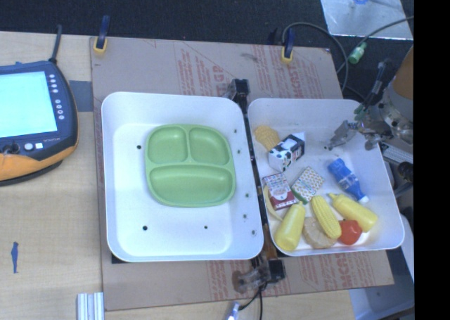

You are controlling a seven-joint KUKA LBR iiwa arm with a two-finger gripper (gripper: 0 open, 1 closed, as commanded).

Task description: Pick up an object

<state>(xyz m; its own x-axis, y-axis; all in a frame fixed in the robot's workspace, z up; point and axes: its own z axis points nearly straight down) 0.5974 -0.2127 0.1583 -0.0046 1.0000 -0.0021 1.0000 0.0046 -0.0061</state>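
Observation:
The right white bin holds several toy foods. Among them are a round cracker, a cow-patterned carton, a blue bottle, a red box and a green-and-white packet. Along its near side lie a yellow bottle, a corn cob, a second yellow bottle and a red tomato. My gripper hovers over the bin's far right part, above the blue bottle, with its fingers spread and nothing between them.
The left bin holds a green divided plate. A teach pendant lies at the bench's left edge. Clamps and cables sit along the far edge of the cardboard.

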